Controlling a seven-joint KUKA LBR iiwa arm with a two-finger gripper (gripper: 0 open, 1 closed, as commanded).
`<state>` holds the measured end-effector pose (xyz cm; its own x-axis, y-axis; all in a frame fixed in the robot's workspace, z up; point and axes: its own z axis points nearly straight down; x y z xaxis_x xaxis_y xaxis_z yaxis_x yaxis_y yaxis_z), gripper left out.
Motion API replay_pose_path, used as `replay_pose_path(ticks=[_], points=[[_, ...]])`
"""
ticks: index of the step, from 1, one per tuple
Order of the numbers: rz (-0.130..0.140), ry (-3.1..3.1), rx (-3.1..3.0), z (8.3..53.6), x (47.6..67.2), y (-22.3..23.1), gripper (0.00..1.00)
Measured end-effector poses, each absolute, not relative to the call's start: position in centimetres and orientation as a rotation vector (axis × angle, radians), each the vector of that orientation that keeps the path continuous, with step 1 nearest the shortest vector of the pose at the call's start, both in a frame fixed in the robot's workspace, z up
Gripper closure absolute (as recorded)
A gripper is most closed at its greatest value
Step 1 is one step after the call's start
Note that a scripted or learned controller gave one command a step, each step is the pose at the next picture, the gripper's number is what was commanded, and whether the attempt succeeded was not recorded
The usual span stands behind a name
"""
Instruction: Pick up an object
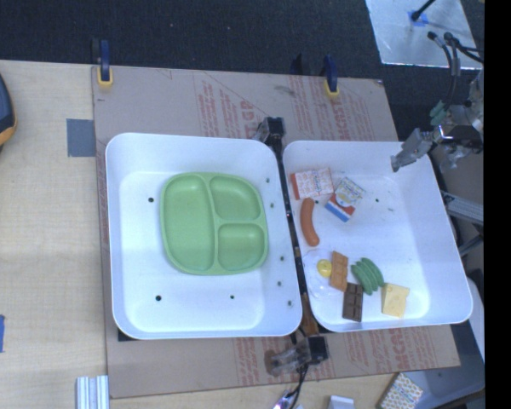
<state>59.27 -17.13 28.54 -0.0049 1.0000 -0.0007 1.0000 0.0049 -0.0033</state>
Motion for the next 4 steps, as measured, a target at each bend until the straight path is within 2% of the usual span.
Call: replay_pose_path(ticks=[1,2,3,4], points=[[0.014,-2.215,-2.206,13.9,54.3,-13.1,0.00],[0.008,-2.218,-2.210,10.6,48.3,-9.1,0.00],[-0.008,-2.236,-2.219,9.6,48.0,-9.5,0.00],[0.002,-2.231,-2.215,10.3,47.7,-9.7,1.00]])
